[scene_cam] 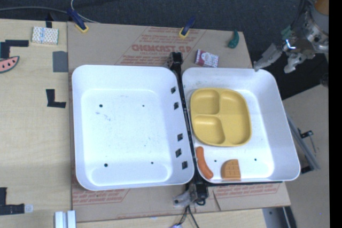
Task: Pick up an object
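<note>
Spreading across most of the view, the counter (32, 131) carries a brown cardboard sheet (155, 45) with red lettering, and on that sheet sit two shallow white bins side by side. The left bin (80, 115) shows only a few dark specks on its floor. The right bin (267, 115) holds three things. Largest of them is a yellow divided plate (220, 117), lying flat near the bin's middle with three compartments facing up. Below it, near the bin's front wall, a small tan waffle-like piece (231, 169) lies flat. Just to its left an orange sausage (203, 162) lies lengthwise close to the wall shared with the left bin, apart from both the plate and the tan piece.

At the upper right edge the arm's wrist comes into view, and the hand (288, 59) hangs outside the right bin, above and beyond its far right corner, well apart from everything in the bin. Its fingers appear spread, with nothing between them.

Smaller things lie on the cardboard behind the bins: a small red-and-white packet (206, 58) just beyond the right bin's far wall, a green clip (234, 39) near the sheet's right corner, and two yellow-and-blue clamps (187, 28) along its far edge.
</note>
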Robot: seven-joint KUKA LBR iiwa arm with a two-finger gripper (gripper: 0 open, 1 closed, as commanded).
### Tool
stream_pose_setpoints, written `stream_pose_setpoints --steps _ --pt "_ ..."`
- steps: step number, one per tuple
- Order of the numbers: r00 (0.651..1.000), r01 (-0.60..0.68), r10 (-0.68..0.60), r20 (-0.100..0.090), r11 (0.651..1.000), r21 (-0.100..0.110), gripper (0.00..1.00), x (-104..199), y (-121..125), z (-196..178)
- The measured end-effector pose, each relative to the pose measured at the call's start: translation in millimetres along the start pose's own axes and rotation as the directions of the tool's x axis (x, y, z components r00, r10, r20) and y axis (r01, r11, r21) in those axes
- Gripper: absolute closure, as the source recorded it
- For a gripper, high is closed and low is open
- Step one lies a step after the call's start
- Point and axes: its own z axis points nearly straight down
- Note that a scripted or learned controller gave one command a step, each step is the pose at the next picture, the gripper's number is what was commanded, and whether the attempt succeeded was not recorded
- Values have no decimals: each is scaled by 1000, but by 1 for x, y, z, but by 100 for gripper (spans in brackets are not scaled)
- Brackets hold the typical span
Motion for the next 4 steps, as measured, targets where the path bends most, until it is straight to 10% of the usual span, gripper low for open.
stream_pose_setpoints --steps 1,2,3,4 --pt "1000 1 -1 -1 1000 -1 100 1 1 -10" --pt "1000 -4 4 -1 1000 0 100 57 -37 9" --pt "1000 -4 4 -1 1000 0 0 57 -37 9" --pt "1000 -5 5 1 1000 2 0 35 14 64"
